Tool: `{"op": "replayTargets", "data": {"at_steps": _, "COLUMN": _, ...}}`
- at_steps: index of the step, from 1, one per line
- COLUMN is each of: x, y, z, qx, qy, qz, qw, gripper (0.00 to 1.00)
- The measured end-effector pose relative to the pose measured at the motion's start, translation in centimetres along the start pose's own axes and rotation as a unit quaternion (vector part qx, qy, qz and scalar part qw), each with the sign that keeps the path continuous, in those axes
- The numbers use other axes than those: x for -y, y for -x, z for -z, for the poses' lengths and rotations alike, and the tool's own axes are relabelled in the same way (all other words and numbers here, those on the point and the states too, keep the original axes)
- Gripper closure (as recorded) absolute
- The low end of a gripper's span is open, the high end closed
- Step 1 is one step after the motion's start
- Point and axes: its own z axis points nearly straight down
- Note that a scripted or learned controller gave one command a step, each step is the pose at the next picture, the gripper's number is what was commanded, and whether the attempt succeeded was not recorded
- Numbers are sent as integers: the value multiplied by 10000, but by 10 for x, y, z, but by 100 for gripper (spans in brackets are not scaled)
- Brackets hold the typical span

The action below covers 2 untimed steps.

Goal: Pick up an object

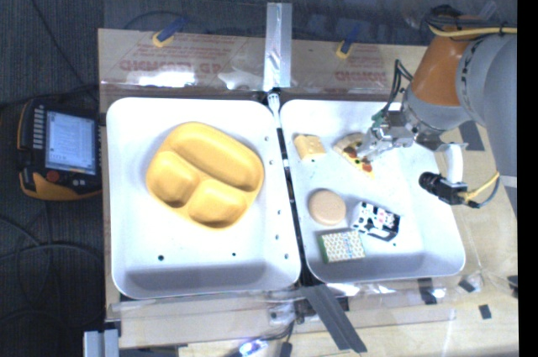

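Note:
My gripper (pixel 371 144) is low in the right bin (pixel 437 225), near its back middle, with the grey arm and its orange band (pixel 441 70) coming in from the right. Its tip sits right against a small yellowish item with red spots (pixel 352 150); whether it grips that item is hidden. Also in this bin are a pale yellow block (pixel 309 147), a tan round disc (pixel 328 207), a black-and-white patterned pack (pixel 376 221) and a green dotted pack (pixel 343 246).
The left bin (pixel 134 254) holds one large yellow rounded moulded piece (pixel 204 173). A ridge (pixel 286 179) divides the two bins. A handheld pendant with a screen (pixel 59 147) lies left of the bench. A black cable connector (pixel 443 186) hangs over the right bin's right side.

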Motion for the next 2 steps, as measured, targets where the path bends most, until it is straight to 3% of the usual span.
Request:
{"op": "replayTargets", "data": {"at_steps": 1, "x": 0, "y": 0, "z": 0, "qx": -1, "qy": -2, "qz": 0, "qw": 10000, "gripper": 0}}
{"op": "replayTargets", "data": {"at_steps": 2, "x": 23, "y": 34, "z": 42, "qx": -6, "qy": -99, "qz": 120, "qw": 9999, "gripper": 0}}
